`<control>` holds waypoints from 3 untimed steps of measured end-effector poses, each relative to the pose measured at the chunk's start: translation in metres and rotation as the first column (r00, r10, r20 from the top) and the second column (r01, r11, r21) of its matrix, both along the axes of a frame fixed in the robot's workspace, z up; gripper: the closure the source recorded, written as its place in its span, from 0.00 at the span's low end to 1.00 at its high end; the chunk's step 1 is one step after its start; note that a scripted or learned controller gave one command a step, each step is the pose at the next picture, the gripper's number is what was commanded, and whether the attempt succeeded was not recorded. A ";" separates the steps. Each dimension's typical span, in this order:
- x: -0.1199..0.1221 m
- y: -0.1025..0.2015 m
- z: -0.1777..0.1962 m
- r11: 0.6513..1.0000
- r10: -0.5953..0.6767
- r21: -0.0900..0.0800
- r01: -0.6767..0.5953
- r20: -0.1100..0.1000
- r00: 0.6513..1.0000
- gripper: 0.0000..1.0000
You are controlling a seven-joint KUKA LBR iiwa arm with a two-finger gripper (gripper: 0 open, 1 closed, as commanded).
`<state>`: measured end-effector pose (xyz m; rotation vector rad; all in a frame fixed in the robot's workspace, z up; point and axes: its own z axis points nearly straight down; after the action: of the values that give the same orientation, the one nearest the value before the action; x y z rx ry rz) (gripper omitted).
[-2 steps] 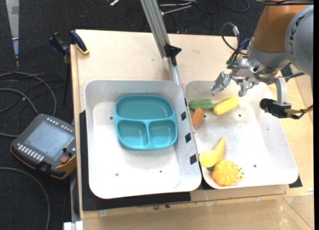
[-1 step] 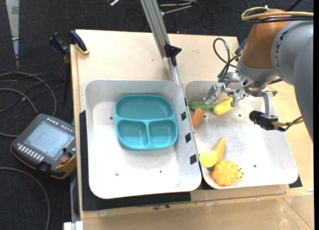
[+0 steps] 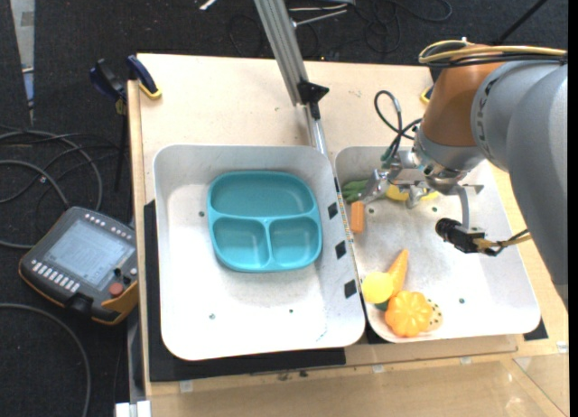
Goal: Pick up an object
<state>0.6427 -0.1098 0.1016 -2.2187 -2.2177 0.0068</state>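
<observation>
My gripper [image 3: 398, 186] hangs low over the far left part of the right bin [image 3: 506, 271], below the orange band of the arm. A yellow object [image 3: 398, 195] lies right under it, partly hidden by the gripper body. Just left of it a green object [image 3: 354, 189] rests against the bin's wall. A small orange cylinder [image 3: 358, 217] lies a little nearer. Toward the bin's front sit an orange wedge [image 3: 398, 267], a yellow ball [image 3: 377, 289] and an orange ribbed fruit [image 3: 411, 313].
The left bin [image 3: 181, 307] bears a teal divided plate [image 3: 265, 220]. A black cable with a connector [image 3: 459, 235] hangs from the arm over the right bin. A grey pole [image 3: 282, 32] slants across the bench at the back.
</observation>
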 end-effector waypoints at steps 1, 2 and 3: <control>0.002 0.000 0.014 1.000 -0.001 -0.001 0.001 0.008 1.000 1.00; 0.003 0.002 0.057 1.000 0.002 -0.001 -0.002 0.012 1.000 1.00; 0.010 0.008 0.118 1.000 0.004 -0.001 -0.004 0.015 1.000 1.00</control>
<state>0.6530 -0.1018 0.2194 -2.2228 -2.2300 -0.0082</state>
